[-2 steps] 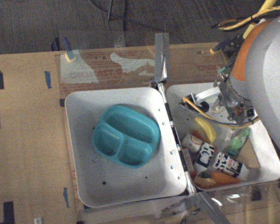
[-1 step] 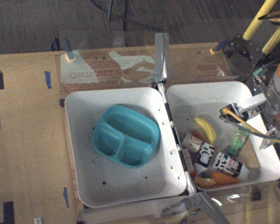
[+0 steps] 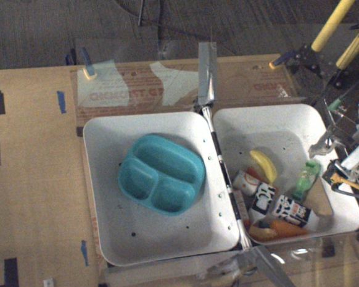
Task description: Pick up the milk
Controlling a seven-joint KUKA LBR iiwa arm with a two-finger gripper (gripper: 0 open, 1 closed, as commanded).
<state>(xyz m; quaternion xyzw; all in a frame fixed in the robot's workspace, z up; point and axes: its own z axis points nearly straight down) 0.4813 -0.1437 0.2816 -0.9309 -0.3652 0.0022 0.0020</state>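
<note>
- Step in hand: approach. Nothing is seen carried by the claw (image 3: 330, 148), which is parked at the right edge of the frame, over the right rim of the right bin (image 3: 271, 123).
- Claw state: cannot be told from this view, as the detail is lost in wrist hardware and cabling.
- Target: the milk carton (image 3: 291, 211), cow-patterned black and white, is lying on its side in the lower part of the right bin, low and left of the claw and apart from it.
- Clutter: a second black-and-white carton (image 3: 263, 199) is touching it on the left. A carrot (image 3: 280, 229) is just below it, and a green bottle (image 3: 306, 180) is just above and to its right. A banana (image 3: 263, 164) is further up.
- Whether the second carton is also milk cannot be told.
- The left bin (image 3: 112, 225) is taken up by a teal divided plate (image 3: 163, 182), which is not relevant. The counter (image 3: 34, 182) is bare on the left.
- Next move, as judged: the claw has to be brought left and down the frame until centred over the carton, lined up across its narrow side, then lowered.
- Little margin is expected, so neighbours are likely to be nudged or caught in the grasp.
</note>
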